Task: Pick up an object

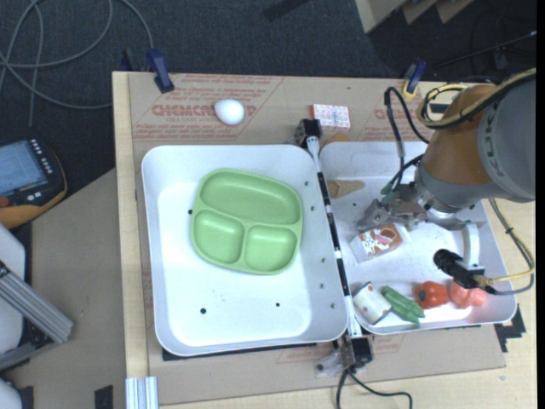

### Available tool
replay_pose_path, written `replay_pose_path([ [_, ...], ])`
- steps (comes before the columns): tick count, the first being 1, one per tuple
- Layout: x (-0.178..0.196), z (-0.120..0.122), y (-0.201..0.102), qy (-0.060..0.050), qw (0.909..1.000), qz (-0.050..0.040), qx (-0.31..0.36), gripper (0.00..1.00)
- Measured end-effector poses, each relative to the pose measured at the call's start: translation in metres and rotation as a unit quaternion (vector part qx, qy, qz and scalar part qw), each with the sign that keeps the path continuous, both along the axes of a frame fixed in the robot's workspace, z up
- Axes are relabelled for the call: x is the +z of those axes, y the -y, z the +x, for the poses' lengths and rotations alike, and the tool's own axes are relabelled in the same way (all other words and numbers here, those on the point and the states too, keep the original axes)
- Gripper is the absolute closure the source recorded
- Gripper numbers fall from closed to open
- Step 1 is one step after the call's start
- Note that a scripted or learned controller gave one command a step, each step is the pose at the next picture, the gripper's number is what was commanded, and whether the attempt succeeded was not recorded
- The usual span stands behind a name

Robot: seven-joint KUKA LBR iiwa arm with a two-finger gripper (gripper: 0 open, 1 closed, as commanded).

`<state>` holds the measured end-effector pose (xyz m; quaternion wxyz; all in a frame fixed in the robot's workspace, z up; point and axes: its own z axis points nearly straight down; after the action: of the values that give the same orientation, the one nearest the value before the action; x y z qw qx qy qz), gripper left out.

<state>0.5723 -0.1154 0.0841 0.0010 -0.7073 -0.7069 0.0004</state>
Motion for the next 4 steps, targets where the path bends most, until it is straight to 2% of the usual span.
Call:
replay_pose_path([
  [1, 0.01, 0.001, 0.0, 0.001, 1.0, -0.0002, 0.0, 1.0],
  [2, 0.01, 0.001, 0.0, 0.001, 1.0, 0.0, 0.0, 0.0],
  [3, 0.0, -0.031, -0.021, 0.0, 1.0, 0.0001, 0.0, 0.0],
  [4, 0.01, -0.03, -0.02, 0.001, 1.0, -0.0002, -0.001, 1.0],
])
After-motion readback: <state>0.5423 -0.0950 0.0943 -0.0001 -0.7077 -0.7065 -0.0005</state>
